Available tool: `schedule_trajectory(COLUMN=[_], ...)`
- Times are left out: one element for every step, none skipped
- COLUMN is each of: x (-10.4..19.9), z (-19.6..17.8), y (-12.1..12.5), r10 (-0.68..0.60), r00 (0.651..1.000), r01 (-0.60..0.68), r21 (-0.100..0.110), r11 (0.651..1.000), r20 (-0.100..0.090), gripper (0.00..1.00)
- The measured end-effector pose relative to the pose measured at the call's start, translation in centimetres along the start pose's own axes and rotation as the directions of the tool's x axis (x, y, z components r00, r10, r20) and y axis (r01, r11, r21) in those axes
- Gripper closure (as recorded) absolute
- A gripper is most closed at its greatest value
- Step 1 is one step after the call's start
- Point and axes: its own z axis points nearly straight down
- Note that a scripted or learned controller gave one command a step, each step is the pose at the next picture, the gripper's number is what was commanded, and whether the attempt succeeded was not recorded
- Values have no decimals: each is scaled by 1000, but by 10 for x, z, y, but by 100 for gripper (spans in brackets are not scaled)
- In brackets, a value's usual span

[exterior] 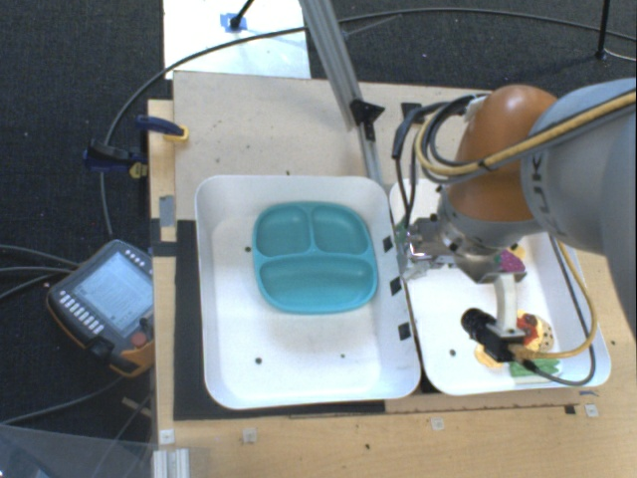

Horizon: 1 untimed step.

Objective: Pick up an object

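The arm (582,157) hangs low over the right bin (446,302), and its bulk covers the gripper (428,247), which sits close to that bin's left wall. Whether the gripper is apart or together I can't tell from here.

The likeliest pick is the small yellow-and-red toy (537,335) in the bin's near right corner, with a green bit beside it. It lies across the bin from the gripper, toward the right and the near edge, so I'd judge the next move has to carry the gripper that way before any descent. The toy is too clumped to give a long axis. A purple piece (513,262) peeks out just beside the wrist, nearer but half hidden.

The teal plate (315,257) lies flat in the left bin (229,317), over the dividing walls.
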Motion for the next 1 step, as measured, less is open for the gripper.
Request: schedule_trajectory(x=[43], z=[-3], y=[-3], r10=[0], r00=[1000], r01=[0], r21=[0], r11=[1000], r20=[0], gripper=[100])
